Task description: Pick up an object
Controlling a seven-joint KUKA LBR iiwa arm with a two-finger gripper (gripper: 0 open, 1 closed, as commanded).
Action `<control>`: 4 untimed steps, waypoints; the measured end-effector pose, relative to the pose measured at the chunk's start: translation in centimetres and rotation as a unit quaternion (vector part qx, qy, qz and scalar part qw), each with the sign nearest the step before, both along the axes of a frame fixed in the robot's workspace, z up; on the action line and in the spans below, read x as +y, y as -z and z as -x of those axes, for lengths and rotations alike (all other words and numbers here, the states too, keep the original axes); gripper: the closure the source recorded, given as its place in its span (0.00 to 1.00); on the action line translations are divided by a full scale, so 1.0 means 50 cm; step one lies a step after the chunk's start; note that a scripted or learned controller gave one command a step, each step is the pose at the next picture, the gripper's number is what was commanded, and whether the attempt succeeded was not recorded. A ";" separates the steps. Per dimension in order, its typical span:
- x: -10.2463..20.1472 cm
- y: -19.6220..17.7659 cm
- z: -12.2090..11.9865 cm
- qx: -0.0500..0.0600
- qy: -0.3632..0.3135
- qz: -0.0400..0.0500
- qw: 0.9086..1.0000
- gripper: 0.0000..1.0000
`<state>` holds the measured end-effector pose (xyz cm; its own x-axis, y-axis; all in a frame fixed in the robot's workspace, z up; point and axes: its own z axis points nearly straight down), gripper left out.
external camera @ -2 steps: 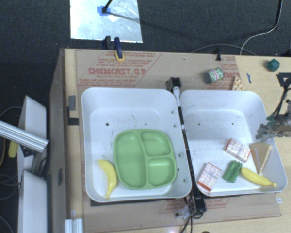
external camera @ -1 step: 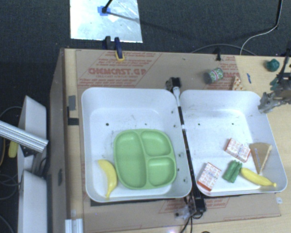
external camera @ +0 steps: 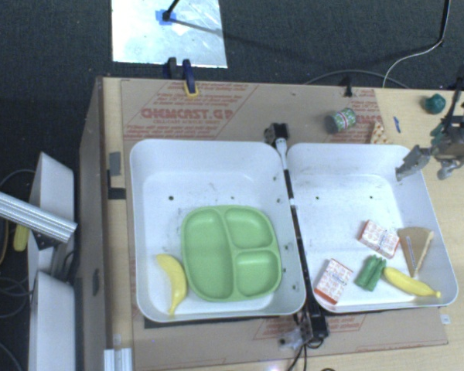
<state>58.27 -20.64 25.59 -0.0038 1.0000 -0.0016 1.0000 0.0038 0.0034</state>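
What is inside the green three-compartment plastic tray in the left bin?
All three compartments of the green three-compartment plastic tray look bare. A yellow plastic banana lies outside it, against its left rim, in the left white bin. Whatever is under the tray is covered.

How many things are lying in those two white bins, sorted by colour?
Yellow: 2, a banana in the left bin and a banana in the right bin
Green: 2, a divided plate and a small green item
Red-and-white packets: 2
Tan wedge: 1
Total: 7
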 end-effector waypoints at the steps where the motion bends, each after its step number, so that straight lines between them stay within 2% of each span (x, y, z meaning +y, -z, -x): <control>1: 0.000 0.023 -0.087 0.000 0.000 0.000 1.000 0.00; 2: 0.000 0.038 -0.123 0.000 0.000 0.000 1.000 0.00; 3: -0.001 0.087 0.079 0.001 0.001 0.000 1.000 0.00; 4: 0.005 0.323 0.156 0.001 0.000 -0.003 1.000 0.00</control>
